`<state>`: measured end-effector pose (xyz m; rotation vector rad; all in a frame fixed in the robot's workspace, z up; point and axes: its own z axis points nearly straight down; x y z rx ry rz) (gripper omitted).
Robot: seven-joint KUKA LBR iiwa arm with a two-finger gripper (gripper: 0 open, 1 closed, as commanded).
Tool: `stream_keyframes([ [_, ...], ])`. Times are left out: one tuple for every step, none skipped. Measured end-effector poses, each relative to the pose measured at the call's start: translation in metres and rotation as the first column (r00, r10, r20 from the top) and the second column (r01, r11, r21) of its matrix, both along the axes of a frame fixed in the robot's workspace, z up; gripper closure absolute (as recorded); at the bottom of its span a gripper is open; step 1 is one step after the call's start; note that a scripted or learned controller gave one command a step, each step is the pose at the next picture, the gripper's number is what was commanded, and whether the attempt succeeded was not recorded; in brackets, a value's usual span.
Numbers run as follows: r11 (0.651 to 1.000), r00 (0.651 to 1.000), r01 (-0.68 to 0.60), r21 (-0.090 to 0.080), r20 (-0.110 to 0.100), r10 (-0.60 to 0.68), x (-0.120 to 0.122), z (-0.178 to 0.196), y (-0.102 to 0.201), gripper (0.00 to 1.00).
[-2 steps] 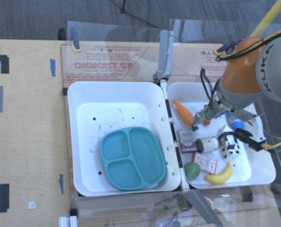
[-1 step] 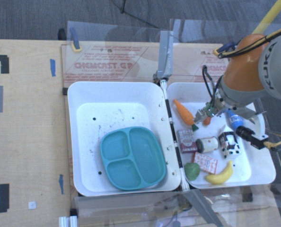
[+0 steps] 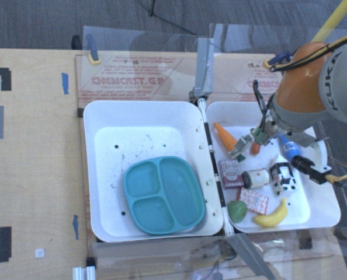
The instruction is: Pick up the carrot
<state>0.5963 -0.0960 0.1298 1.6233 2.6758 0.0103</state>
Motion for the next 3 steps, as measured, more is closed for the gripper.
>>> stream_keyframes([
  [0.962, 0.962, -0.272, -0.003, -0.005, 0.272, 0.046, -0.042, -0.007, 0.0],
  [0.963, 0.963, -0.27, -0.009, 0.007, 0.27, 0.049, -0.028, -0.008, 1.0],
  [0.986, 0.985, -0.17, 0.0, -0.007, 0.17, 0.056, 0.057, 0.065, 1.0],
])
